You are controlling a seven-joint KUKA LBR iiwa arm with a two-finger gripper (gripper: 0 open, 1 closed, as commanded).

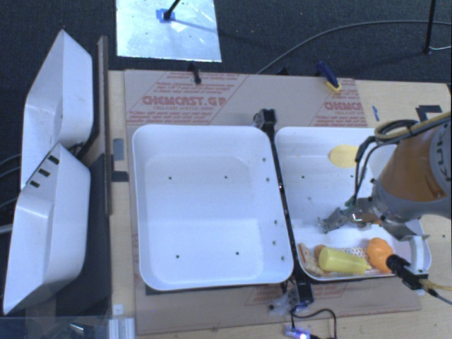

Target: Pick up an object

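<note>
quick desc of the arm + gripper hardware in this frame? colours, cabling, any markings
The arm is rounded, with a broad orange band above a grey wrist section. Dark cables loop along its upper side, one edged in yellow. The gripper is small, bare silvery metal with thin fingers. No readable markings show on either part at this resolution.
</note>
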